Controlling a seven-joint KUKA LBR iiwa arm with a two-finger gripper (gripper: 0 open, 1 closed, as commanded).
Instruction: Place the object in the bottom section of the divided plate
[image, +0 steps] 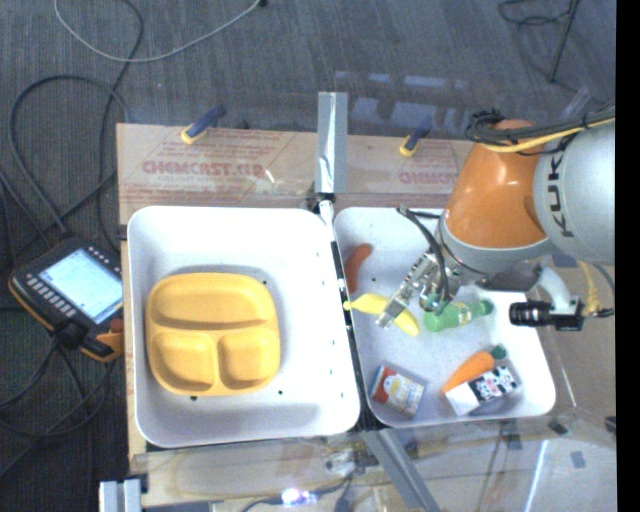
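Camera view had the gripper (400, 300) low in the right bin (540, 400), center-right of frame, arm coming in from the right under the orange band. Finger state: I couldn't tell; metal parts and cabling blurred together there.

Right at the tip lay a yellow banana-like piece (382, 310), long axis running roughly left-right with a slight downward tilt toward the right. I judged it the likely target, since the tool sat on top of it or just beside it. I couldn't confirm it was between the fingers, so I didn't count it as grasped.

Just right of the tool was a green bottle-shaped item (455, 316), lying on its side. Up and left of the tool, near the bin's left wall, a red sausage-like piece (356, 262). Lower in the bin: a small red packet (397, 389), a carrot (473, 368), and a black-and-white carton (487, 388) touching the carrot.

Key relation for the coming move: the divided plate (212, 332), yellow, sat in the left bin (150, 240), well left of the tool and across the wall between bins. It looked bare. I read the two small compartments as the lower side in frame and the wide one as upper; which counts as "bottom section" wasn't certain to me.

My judgement: task at the pick stage, nothing delivered yet. Transfer would need a lift over the divider, then travel left.
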